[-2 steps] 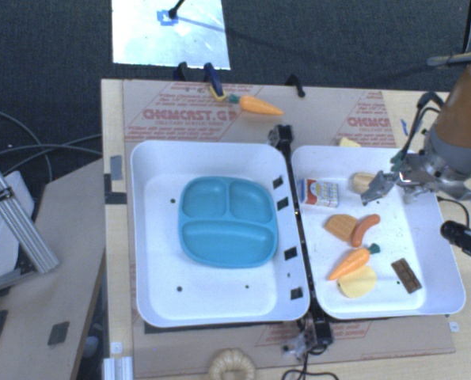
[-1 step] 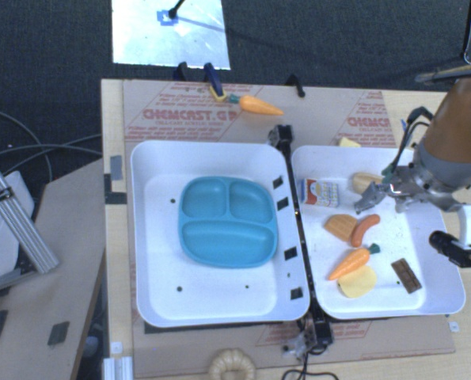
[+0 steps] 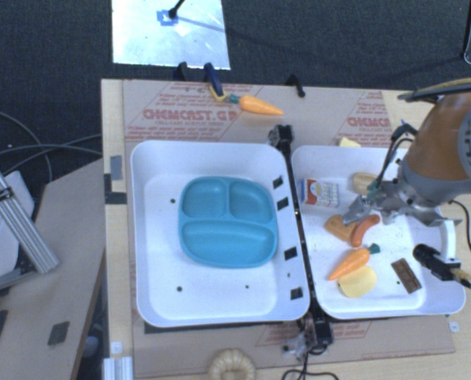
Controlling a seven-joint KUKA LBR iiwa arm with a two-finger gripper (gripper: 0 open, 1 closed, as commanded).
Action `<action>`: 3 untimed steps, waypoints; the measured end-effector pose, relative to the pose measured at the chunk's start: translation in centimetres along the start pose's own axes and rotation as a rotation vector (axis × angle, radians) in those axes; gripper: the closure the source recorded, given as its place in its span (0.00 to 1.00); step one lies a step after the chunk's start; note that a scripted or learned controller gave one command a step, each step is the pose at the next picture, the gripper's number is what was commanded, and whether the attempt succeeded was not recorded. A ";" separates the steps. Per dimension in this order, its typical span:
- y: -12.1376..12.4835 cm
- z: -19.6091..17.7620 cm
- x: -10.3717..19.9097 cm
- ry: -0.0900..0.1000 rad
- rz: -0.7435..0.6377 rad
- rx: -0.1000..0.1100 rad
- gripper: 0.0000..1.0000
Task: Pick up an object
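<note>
Pincer (image 3: pixel 360 212) hung low in the right bin (image 3: pixel 433 299), its tips over a red sausage (image 3: pixel 365 229); how wide they stood I could not tell. Just below it lay a toy carrot (image 3: pixel 350 264) touching a yellow slice (image 3: pixel 357 283); to its left, a small carton (image 3: pixel 318 192).

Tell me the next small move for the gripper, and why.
Probably a short drop straight down, then close. The gripper hangs over the right bin, right above the sausage and the orange piece beside it. I can't tell how the jaws stand, so check they're open first.
</note>
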State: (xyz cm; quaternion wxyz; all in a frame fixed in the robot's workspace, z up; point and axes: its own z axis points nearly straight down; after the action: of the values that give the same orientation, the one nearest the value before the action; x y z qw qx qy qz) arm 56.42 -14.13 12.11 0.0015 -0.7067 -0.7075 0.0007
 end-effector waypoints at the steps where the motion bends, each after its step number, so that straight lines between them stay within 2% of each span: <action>1: 0.3 3.4 0.1 0.001 0.001 -0.006 0.00; 2: 0.5 2.0 0.0 -0.002 0.001 -0.016 1.00; 3: 0.9 -4.4 -0.1 -0.003 -0.003 -0.011 1.00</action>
State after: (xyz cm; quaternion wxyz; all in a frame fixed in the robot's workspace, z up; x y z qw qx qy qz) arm 57.32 -14.25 16.55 -0.0033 -0.7058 -0.7084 -0.0021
